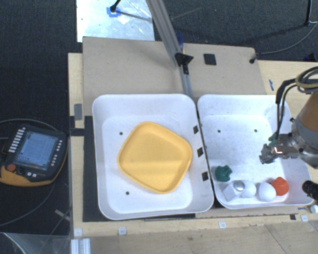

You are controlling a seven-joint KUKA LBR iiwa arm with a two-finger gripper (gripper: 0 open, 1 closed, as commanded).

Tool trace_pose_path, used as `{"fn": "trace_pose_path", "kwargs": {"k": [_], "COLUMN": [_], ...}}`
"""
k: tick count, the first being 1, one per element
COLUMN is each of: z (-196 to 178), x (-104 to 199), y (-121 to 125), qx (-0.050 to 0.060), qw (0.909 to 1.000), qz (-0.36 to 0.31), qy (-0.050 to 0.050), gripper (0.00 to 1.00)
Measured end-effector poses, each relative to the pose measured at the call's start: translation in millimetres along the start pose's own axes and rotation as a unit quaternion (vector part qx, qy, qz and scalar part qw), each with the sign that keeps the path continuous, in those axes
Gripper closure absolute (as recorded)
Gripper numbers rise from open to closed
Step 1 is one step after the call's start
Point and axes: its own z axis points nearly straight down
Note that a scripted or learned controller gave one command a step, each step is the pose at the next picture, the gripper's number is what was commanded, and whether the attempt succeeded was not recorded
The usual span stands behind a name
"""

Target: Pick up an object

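The arm reaches in from the right, and its gripper (268, 153) hangs low over the right bin (230, 115), close to that bin's right wall. From here the tool end is a dark, blurred lump, so I cannot tell how it is set or whether it has hold of anything. The small things lie in a row along the near edge of that bin: a green object (222, 172) on the left, then a grey block (229, 190), two white balls (258, 190) and an orange-red ball (280, 186) nearest the gripper, just below it. The left bin (108, 110) holds a yellow plate (155, 156), well apart from the arm.
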Motion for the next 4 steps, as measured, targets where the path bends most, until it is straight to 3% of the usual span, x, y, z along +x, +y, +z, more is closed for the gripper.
{"fn": "trace_pose_path", "kwargs": {"k": [1,4], "z": [-57,-67], "x": [-10,153], "y": [1,42], "qx": [0.0,0.002], "qw": [1.0,1.0], "qz": [0.0,-0.003], "qy": [0.0,0.001], "gripper": [1.0,1.0]}}
